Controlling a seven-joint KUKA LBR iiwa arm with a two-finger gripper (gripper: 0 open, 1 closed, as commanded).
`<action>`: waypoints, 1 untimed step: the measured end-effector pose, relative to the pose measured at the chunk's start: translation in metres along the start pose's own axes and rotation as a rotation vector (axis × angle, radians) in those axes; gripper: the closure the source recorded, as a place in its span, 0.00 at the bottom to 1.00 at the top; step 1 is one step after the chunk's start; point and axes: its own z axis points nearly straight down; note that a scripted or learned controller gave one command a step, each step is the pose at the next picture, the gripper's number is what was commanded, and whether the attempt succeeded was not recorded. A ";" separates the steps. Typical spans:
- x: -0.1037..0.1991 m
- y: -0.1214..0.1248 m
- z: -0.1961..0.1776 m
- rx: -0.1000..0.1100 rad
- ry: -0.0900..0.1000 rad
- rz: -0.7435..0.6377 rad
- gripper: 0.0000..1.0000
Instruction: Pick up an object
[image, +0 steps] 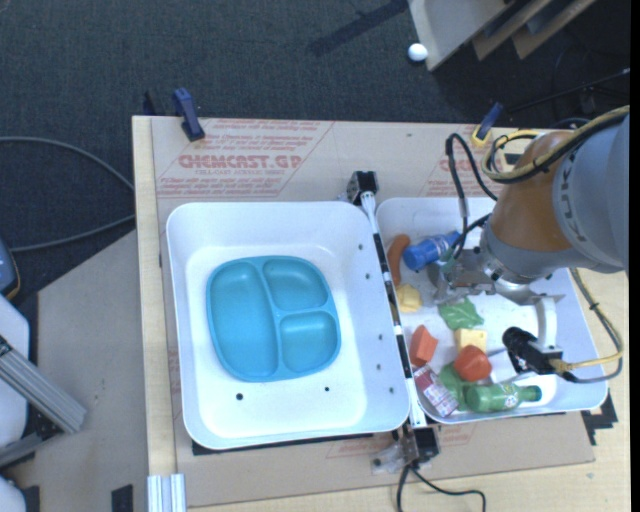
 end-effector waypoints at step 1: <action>0.000 0.000 0.000 0.000 0.000 0.000 0.00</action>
